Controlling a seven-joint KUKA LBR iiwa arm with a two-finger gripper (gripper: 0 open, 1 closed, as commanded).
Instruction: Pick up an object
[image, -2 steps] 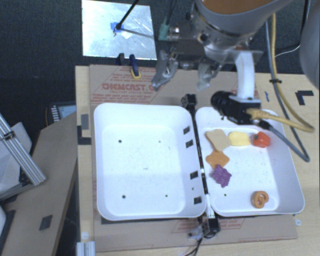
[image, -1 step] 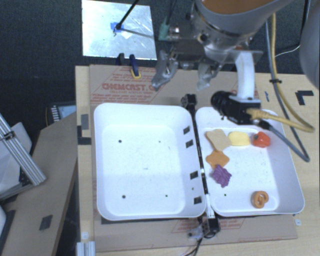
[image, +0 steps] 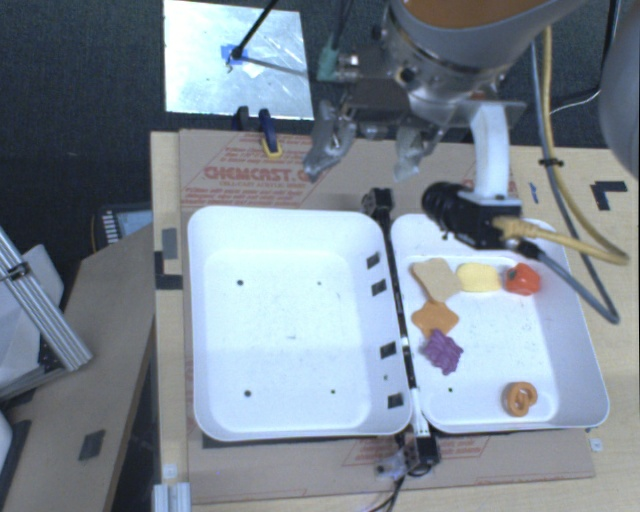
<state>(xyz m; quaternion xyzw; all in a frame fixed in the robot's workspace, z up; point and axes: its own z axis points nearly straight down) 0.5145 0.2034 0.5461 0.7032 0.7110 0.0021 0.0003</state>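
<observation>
Gripper (image: 367, 152) hangs high over the bins' far edge, fingers apart, nothing btwn them. Right bin (image: 570, 340) holds six small items; left bin (image: 290, 320) has none. Likeliest target, tan slice (image: 436, 278), lies flat near the divider, long axis running far-to-near, tilted slightly left. Risks: it touches the yellow piece (image: 480, 277) and orange piece (image: 434, 319), so fingers could nudge neighbours or slide off its thin flat edge.

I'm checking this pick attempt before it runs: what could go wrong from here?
The tan slice, orange piece and purple lump lie crowded near the right white bin's inner wall, so the open two-finger gripper may grab two or hit the wall. The black fixture overhangs that bin's rear.
</observation>
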